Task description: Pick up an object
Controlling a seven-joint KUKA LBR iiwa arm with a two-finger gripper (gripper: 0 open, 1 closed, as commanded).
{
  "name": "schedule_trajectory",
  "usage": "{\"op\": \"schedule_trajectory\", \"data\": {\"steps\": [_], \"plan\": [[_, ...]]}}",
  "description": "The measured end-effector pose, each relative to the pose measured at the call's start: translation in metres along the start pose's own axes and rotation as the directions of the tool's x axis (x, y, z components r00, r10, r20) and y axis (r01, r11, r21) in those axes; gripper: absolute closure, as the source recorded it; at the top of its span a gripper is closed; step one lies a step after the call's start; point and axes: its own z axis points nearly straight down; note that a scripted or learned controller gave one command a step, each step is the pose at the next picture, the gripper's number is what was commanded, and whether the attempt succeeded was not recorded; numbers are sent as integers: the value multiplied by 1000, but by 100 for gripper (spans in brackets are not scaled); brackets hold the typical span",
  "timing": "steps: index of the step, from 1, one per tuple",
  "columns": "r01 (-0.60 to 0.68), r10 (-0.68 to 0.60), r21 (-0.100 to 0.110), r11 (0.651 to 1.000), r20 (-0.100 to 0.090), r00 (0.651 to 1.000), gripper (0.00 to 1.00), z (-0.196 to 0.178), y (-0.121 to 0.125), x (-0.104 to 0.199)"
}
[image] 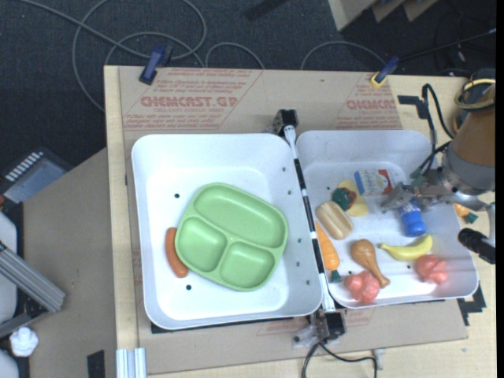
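Observation:
The right bin (370, 142) holds several toy foods. A blue cylinder (413, 223) stands near its right side, with a yellow banana (408, 249) just below it. A hot dog bun (334, 220), an orange carrot (327, 250), a chicken drumstick (368, 260) and two pink lumps (362, 286) (431, 269) lie around them. A yellow and green piece (346, 198) and a blue and red packet (372, 182) sit further back. My gripper (403, 197) reaches in from the right and hovers just above the blue cylinder's top, with nothing seen in it.
The left bin (157, 164) carries a green divided plate (228, 235) with a red sausage (175, 252) beside its left rim. The arm's orange band (475, 138) hangs over the right bin's right wall. Cables and clamps lie behind the bench.

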Motion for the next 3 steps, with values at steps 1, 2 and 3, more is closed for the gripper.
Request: {"op": "schedule_trajectory", "data": {"steps": [1, 2, 3], "plan": [[2, -1, 2, 1000, -4, 1000, 0, 10, -12, 1], [-1, 1, 0, 1000, 3, 1000, 100, 0, -13, -2], [-1, 1, -1, 1000, 5, 1000, 100, -110, -9, 55]]}}
